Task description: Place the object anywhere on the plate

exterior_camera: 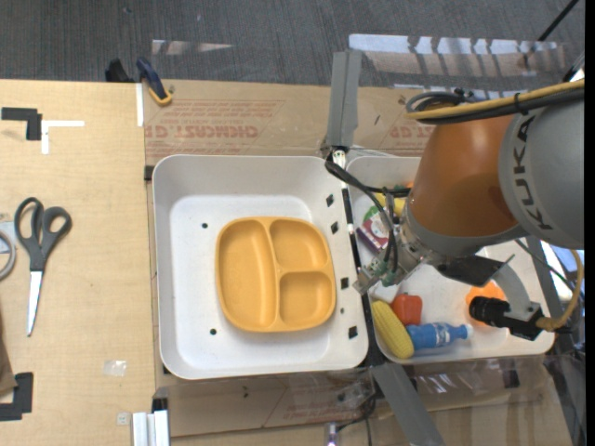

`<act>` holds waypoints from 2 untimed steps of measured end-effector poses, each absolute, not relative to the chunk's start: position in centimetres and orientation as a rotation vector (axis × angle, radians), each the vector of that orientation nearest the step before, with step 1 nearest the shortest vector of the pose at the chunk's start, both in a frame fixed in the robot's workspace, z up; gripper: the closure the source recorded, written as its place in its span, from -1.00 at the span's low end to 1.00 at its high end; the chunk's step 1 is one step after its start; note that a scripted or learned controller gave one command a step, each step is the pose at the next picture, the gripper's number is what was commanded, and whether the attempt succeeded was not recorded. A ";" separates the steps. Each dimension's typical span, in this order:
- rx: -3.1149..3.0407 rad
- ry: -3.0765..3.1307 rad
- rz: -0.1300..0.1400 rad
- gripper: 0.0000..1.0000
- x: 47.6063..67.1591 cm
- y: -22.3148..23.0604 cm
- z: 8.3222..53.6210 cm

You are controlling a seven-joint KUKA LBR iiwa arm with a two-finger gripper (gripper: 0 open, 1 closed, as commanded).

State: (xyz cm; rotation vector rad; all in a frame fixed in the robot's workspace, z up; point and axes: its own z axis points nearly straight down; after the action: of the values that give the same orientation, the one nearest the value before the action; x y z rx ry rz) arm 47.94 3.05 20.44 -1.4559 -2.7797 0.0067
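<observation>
- Plate [244, 277]: yellow, three compartments, lying flat in the middle of the left bin [186, 249]. Nothing is on it, so the placement is not yet done.
- Judged reason for the layout: the plate has one bin to itself as the drop target. The loose things are kept in the right bin [376, 161] as the pick source.
- Right bin contents near its front edge: a yellow corn-shaped piece [392, 329] touching a blue bottle [437, 335], with a red-orange block [406, 307] just behind them. A purple-and-green item [376, 230] lies farther back, by the wall shared with the left bin.
- Arm [465, 184]: reaches in from the right and covers most of the right bin.
- Claw [382, 269]: low over the right bin's left side, between the purple-and-green item and the red-orange block. The wrist hides it, so I cannot tell whether it is apart, together or clamped on anything.
- Object to place: judged to be one of the right-bin things. Which one I cannot tell, and none is visibly held.
- Step in hand, as a judgement: picking, since the claw is over the source bin and well apart from the plate.
- Scissors [39, 240] lie on the surface [84, 342] outside both bins and look unrelated to the task.
</observation>
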 end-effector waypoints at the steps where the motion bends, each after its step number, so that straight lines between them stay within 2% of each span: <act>1: -1.537 -2.739 0.004 1.00 47.8 9.3 20.3; 2: -1.538 -2.738 0.004 -1.00 47.8 9.3 20.3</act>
State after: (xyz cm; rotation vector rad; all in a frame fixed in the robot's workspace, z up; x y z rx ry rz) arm 47.76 9.28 20.32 -1.5382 -2.7380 0.0036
